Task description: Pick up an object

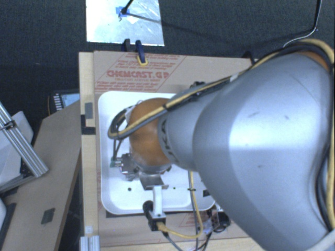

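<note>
My grey arm reaches in from the right and covers most of the left white bin [107, 119]. Its orange band [146, 135] sits above the middle of the bin, with the wrist pointing down into it. Below the band, the metal body of the gripper [127, 166] hangs low over the bin floor on the left side. The wrist hides whatever lies under it, and I cannot make out any loose object on the bare parts of the bin.
A brown board [138, 69] lies under the bin, with a clamp [140, 51] at its far edge. A silver sheet [125, 14] lies behind. Yellow and black cables [178, 233] trail at the bin's near edge. An aluminium rail [21, 145] stands to the left.
</note>
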Robot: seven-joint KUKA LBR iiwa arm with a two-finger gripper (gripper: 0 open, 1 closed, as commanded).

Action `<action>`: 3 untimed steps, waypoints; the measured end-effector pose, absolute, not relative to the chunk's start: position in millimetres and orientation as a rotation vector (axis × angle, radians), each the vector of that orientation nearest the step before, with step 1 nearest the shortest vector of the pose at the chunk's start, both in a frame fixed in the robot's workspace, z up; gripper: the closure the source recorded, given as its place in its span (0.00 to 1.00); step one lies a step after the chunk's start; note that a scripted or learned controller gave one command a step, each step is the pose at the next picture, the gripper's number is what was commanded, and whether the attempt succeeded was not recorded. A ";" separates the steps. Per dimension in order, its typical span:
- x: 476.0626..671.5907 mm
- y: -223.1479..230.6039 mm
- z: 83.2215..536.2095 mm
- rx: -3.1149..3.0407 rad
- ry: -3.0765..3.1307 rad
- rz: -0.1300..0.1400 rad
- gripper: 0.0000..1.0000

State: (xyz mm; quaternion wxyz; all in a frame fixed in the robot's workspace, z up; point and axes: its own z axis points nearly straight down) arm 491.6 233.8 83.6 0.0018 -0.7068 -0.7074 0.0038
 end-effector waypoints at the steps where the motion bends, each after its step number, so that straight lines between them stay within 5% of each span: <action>1: 493.5 234.3 101.5 -2.221 -2.219 0.001 1.00; 3: 494.2 234.2 122.0 -2.221 -2.216 0.002 1.00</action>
